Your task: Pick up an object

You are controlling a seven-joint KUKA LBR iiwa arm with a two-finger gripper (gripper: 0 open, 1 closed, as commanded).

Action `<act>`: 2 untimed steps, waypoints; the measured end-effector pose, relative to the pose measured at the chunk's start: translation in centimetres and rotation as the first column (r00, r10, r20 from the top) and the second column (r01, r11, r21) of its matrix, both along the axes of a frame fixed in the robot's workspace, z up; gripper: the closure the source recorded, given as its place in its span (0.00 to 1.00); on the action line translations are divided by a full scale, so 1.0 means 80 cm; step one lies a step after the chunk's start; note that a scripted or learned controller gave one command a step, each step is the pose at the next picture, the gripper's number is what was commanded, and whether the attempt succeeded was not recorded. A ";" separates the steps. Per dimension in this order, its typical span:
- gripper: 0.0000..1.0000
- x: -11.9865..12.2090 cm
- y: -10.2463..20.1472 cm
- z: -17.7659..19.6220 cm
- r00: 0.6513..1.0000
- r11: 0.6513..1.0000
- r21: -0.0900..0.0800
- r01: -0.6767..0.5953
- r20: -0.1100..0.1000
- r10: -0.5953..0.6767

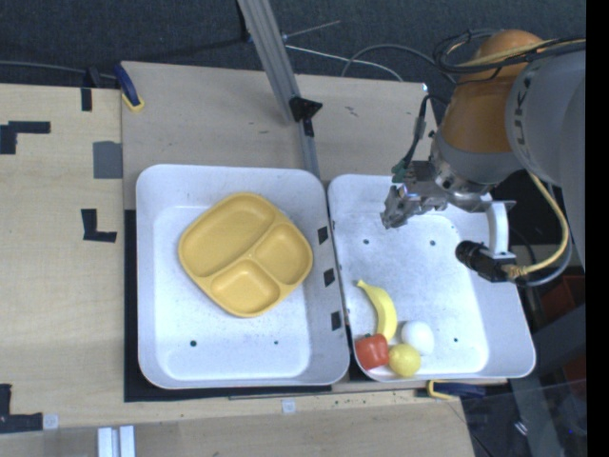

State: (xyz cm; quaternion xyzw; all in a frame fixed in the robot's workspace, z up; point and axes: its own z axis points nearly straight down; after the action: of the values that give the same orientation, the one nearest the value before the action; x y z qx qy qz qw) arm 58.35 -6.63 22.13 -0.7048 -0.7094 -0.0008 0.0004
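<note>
Hovering jaws over right bin | closure unclear | banana near front

A robotics lab, by every sign. Pale plywood bench marked with black tape pieces, bearing two shallow white plastic bins side by side. Loose thin cables trailing over dark carpet behind, beside a slanted grey metal pole.
</note>
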 end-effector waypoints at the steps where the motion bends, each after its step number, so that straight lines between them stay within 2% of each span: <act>1: 1.00 0.023 0.054 0.005 1.000 1.000 0.000 0.000 -0.001 0.000; 2: 1.00 0.034 0.120 -0.006 1.000 1.000 -0.001 0.000 -0.002 0.000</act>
State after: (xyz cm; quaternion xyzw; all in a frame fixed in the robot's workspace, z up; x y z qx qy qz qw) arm 61.06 2.95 21.62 -0.7048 -0.7094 0.0002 0.0011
